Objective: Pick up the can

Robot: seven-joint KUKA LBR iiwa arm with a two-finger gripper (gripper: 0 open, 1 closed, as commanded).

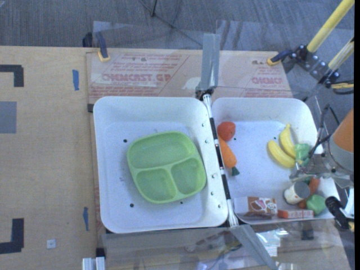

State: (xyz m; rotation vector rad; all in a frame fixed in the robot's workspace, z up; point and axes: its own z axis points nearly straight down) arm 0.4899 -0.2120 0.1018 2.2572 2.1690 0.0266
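Observation:
The can [296, 192] is small and pale with a grey end. It lies on its side near the front right corner of the right bin [253, 111]. My gripper [306, 173] hangs just above and behind the can, at the bin's right side, among a cluster of small items. The grey arm with its orange band [344, 136] comes in from the right edge. I see nothing lifted off the bin floor.
The right bin also holds a tomato [226, 130], a carrot [228, 155], bananas [282, 148], a green item [303, 151], a green block [316, 203], a small red piece [314, 183] and a flat box [261, 206]. A green divided plate [166, 166] lies in the left bin [107, 122].

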